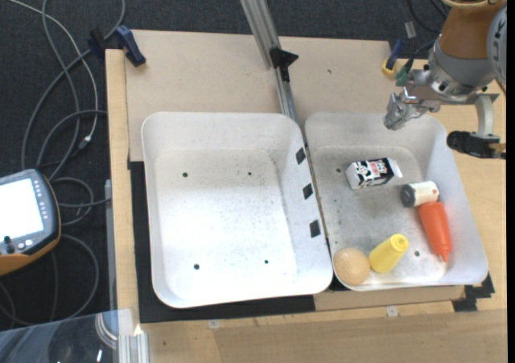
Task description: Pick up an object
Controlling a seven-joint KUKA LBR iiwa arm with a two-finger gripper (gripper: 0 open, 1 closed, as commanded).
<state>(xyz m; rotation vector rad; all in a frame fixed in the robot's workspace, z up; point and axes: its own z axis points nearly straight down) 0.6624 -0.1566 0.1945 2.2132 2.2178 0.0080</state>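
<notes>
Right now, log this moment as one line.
gripper: above right bin far rim, holding nothing | carton, carrot, yellow bottle: in bin

We see the arm (471,27) reaching in from the right, orange band above its wrist, end effector (396,118) pointing downward, carrying nothing.

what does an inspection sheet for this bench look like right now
surface: wooden bench bearing a left bin and a right bin, both white
job's things: in the right bin, a small black-and-white carton, white cylinder, orange carrot, yellow bottle, tan ball
clutter: nothing seen
grippers: gripper over the right bin's far edge, holding nothing visible
cables: grey cables on the floor, left
surroundings: handheld pendant at left; metal pole; blue clamp
</notes>
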